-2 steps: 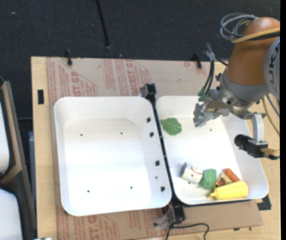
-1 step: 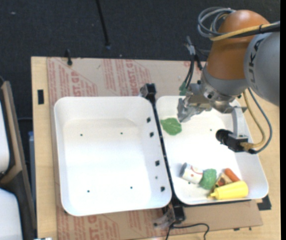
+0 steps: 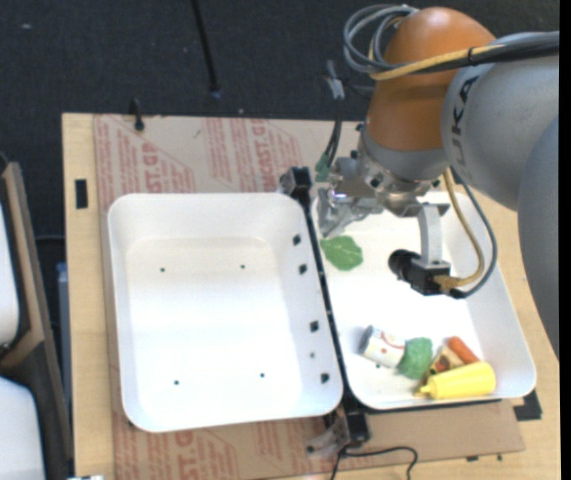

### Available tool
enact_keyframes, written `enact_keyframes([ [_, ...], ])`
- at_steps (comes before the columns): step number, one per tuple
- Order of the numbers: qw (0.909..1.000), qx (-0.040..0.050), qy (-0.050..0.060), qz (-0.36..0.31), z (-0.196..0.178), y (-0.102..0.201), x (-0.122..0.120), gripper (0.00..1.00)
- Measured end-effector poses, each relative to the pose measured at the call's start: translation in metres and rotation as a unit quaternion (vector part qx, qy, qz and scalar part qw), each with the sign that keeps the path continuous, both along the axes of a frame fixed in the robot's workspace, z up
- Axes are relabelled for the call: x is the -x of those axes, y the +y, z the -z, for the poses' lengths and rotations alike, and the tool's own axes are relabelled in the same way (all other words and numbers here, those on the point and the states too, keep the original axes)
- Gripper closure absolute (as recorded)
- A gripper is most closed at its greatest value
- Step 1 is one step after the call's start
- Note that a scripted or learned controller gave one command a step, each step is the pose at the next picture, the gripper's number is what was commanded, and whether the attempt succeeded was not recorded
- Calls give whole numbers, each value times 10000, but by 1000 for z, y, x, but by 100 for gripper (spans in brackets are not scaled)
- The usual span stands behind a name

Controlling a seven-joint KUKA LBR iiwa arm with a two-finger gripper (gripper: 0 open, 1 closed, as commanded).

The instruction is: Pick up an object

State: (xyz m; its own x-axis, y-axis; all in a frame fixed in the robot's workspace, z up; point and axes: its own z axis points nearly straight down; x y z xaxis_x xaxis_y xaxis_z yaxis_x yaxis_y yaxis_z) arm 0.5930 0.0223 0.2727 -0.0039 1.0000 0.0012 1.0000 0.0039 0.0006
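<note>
A printed cardboard sheet [image 3: 195, 153] covers the bench beneath two white bins, seen from above at a slant. The grey arm [image 3: 510, 118] reaches in from the right, its orange band [image 3: 425, 68] bulking over the far end of the right bin [image 3: 490, 288]. The left bin [image 3: 215, 318] sits just beside it, their long rims touching down the middle of the frame.

The gripper [image 3: 337, 216] hangs low over the right bin's far left corner, close to the shared rim (whether it is released or clenched cannot be told from this angle). A green lump [image 3: 343, 254] lies on the bin floor right below it, near the dividing rim; nothing shows it gripped.

The rest of the load is clustered at the right bin's near edge, well apart from the gripper. A yellow piece [image 3: 460, 381] lies nearest the rim, a second green piece [image 3: 415, 355] just beside it. A white tube [image 3: 380, 346] with a red mark touches that green piece on the left, and a small orange piece [image 3: 461, 349] rests just beyond the yellow one.
</note>
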Motion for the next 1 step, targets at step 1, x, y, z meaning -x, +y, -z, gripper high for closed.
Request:
enact_keyframes([
  [1,10000,2,5,0,11,55,1,100],
])
